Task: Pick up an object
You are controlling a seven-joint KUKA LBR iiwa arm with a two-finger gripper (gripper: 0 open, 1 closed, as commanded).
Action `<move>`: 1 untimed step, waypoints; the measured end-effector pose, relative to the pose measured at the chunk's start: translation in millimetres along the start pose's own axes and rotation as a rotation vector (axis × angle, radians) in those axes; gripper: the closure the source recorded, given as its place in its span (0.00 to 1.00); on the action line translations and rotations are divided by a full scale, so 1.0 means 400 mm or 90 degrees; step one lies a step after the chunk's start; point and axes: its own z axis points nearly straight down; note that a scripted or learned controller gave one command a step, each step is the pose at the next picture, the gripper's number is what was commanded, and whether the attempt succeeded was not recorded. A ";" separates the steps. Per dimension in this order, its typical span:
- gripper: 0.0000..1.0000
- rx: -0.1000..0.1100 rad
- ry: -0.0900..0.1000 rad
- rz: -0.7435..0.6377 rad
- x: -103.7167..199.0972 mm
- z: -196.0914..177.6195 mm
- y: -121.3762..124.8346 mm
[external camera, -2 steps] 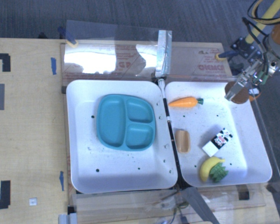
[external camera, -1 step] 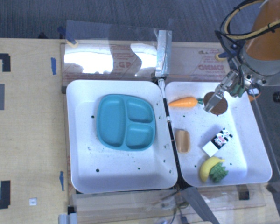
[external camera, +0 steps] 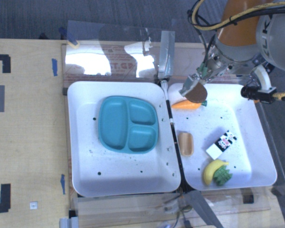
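My gripper (external camera: pixel 195 90) hangs over the far left corner of the right bin (external camera: pixel 256 127), just above an orange carrot (external camera: pixel 186 105) that lies along the bin's back edge. A dark brown shape sits at the gripper's tip, and I cannot make out whether it is part of the gripper or a separate thing. Further forward in the same bin lie a tan oblong piece (external camera: pixel 185 143), a white and black box (external camera: pixel 222 145), a yellow banana (external camera: pixel 211 170) and a green broccoli piece (external camera: pixel 223 175) touching the banana.
The left bin (external camera: pixel 80 151) holds a teal divided plate (external camera: pixel 128 124). A raised divider (external camera: pixel 173 132) runs between the two bins. A metal post (external camera: pixel 166 56) and clear sheeting stand behind them. The arm's grey body and yellow cables (external camera: pixel 213 4) fill the upper right.
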 end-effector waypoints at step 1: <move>1.00 0.003 0.001 0.103 0.097 -0.004 -0.067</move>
